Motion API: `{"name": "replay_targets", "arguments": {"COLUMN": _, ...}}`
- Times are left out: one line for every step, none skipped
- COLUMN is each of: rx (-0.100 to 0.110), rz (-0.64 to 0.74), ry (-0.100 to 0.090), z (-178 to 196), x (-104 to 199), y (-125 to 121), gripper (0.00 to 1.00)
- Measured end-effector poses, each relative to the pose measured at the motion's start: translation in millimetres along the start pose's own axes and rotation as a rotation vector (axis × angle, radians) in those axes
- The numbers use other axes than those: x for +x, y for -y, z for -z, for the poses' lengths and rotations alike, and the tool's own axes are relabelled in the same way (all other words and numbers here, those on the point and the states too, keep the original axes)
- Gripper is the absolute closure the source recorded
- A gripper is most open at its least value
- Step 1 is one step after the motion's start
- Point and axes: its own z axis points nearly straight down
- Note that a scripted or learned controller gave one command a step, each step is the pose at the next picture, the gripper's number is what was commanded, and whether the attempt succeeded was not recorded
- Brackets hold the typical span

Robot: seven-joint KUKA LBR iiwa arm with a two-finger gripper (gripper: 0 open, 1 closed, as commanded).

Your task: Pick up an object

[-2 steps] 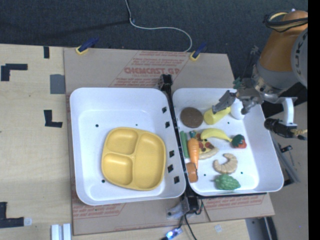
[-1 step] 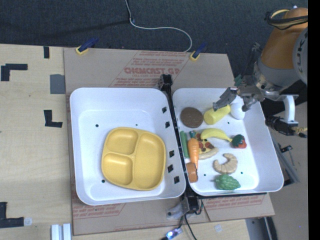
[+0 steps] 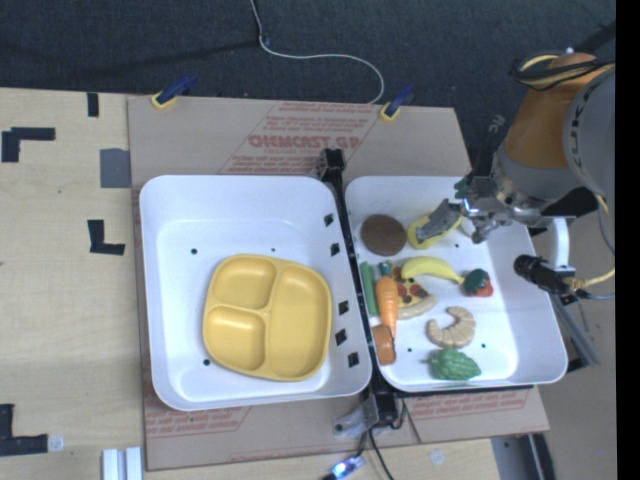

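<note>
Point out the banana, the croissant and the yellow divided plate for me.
banana (image 3: 432, 268): camera view, middle of its curved yellow body.
croissant (image 3: 452, 327): camera view, center of the tan crescent.
yellow divided plate (image 3: 268, 317): camera view, the ridge between its compartments, in the left bin.

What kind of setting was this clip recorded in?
Probably a robotics lab bench for grasping trials: two white bins clipped onto cardboard, toy food such as a banana and croissant, and a loose cable across dark carpet.
</note>
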Motion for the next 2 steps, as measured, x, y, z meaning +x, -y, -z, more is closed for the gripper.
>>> {"name": "replay_targets", "arguments": {"rx": -0.001, "rz": 0.0, "ry": 0.0, "z": -47, "x": -5, "y": 5, "gripper": 0.0}}
{"name": "replay_targets", "arguments": {"rx": -0.005, "rz": 0.002, "ry": 0.001, "z": -81, "x": -3, "y": 5, "gripper": 0.0}}
